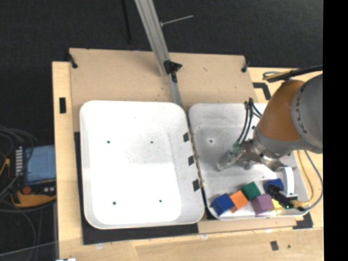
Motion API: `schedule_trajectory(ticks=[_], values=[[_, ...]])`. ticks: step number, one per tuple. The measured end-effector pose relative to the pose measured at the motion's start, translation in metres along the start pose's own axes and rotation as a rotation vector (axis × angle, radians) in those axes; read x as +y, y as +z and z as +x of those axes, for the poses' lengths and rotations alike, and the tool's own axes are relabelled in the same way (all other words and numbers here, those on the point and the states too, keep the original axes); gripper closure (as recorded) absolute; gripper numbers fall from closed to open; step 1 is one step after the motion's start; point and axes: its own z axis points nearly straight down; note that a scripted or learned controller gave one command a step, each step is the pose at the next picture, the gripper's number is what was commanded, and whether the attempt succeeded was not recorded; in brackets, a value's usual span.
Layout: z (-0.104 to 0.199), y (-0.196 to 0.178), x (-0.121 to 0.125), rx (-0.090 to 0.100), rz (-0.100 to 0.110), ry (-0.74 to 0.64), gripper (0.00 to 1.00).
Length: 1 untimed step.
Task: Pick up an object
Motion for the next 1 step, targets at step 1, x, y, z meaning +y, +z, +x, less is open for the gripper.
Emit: schedule_trajectory(ticks=[1], values=[[0.0005, -0.0141, 0.0026, 0.002, -0.01, 0.007, 1.0]])
